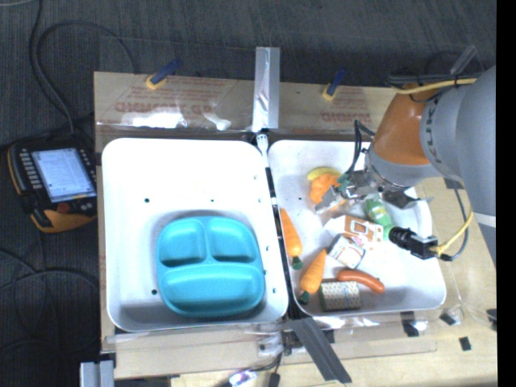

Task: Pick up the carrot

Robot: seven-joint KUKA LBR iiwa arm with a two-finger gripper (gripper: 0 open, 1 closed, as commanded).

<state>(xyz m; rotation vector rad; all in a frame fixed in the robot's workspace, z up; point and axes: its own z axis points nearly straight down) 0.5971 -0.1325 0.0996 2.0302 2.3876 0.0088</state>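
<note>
Two carrots lie in the right bin (pixel 427 297). One carrot (pixel 290 232) runs along the bin's left wall, and a shorter carrot (pixel 313 271) lies tilted near the front left. My gripper (pixel 340 193) hangs over the back middle of this bin. It is beside an orange toy (pixel 324 185) and a yellow banana (pixel 322 172). It is well behind and to the right of both carrots, touching neither.
In the right bin there are also a green item (pixel 376 210), a small white box (pixel 355 242), a red sausage (pixel 360 280) and a brown-grey block (pixel 340 295). A blue divided plate (pixel 211 264) sits in the left bin (pixel 129 184).
</note>
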